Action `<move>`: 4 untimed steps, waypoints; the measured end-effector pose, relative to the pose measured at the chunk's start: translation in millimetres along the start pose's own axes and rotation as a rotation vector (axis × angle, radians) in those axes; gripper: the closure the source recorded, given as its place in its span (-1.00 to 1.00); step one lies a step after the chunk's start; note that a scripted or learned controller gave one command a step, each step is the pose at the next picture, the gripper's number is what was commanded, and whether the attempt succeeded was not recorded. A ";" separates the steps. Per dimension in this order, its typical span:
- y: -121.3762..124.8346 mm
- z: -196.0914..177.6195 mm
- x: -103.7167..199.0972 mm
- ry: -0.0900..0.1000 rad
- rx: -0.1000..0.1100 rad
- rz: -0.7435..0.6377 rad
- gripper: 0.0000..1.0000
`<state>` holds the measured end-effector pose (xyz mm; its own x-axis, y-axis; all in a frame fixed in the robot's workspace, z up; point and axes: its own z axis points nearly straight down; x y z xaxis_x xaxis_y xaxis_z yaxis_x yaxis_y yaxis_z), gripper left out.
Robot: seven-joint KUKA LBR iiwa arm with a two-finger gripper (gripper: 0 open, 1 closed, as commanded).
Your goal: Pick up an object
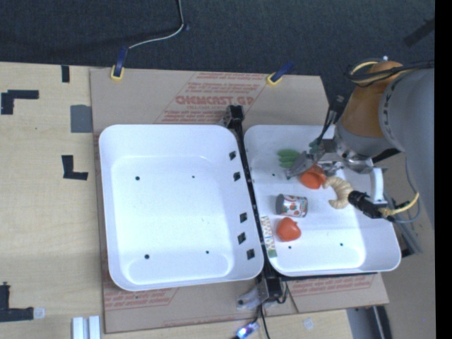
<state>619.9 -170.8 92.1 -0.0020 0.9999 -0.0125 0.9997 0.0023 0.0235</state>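
Several small objects lie in the right bin [367, 260]: an orange-red piece [312, 179], a green item [287, 157], a tan curved piece [339, 192], a small can [291, 205] and a red piece [287, 229]. Low over the orange-red piece hangs the gripper [313, 162], seemingly aiming for it; whether it is open or closed I cannot tell. Beside it sits the left bin [113, 154].

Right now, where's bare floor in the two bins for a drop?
Left bin: bare floor, wall to wall. Right bin: free strip along the near wall, below the can and red object. Crowded at its far end around the tool.
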 end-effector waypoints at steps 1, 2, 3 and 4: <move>2.2 -13.9 -0.7 -0.001 -0.002 0.000 1.00; -11.4 -84.0 57.6 0.015 0.020 -0.005 1.00; -12.3 -94.6 130.2 0.016 0.024 -0.007 1.00; -17.9 -132.8 177.2 0.015 0.022 -0.005 1.00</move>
<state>598.5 8.0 222.2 -0.0069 1.0000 0.0023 1.0000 0.0069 0.0018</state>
